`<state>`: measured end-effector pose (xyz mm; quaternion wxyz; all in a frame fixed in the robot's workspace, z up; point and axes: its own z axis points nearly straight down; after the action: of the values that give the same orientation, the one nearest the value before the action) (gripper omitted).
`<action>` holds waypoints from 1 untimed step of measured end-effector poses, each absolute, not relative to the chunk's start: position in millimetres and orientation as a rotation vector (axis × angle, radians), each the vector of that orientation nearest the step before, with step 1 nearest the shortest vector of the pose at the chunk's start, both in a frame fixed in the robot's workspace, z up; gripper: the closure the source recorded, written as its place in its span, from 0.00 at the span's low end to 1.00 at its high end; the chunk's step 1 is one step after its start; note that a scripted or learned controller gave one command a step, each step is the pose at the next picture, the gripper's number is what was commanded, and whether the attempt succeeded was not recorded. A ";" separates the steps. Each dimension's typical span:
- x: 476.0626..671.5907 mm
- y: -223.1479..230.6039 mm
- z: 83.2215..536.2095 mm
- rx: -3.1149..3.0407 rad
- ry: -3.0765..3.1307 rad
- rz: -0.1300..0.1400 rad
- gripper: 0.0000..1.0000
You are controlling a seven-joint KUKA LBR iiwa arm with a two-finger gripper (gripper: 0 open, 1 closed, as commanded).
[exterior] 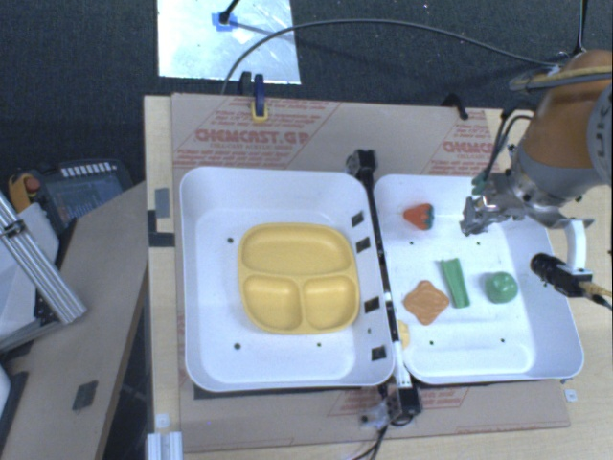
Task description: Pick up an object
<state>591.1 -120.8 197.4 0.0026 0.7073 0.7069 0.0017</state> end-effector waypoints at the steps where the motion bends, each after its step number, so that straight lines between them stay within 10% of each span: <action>1: 594.6 -130.3 257.2 2.213 2.220 0.006 1.00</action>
<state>594.6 -130.3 257.2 0.0037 0.7061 0.7081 0.0020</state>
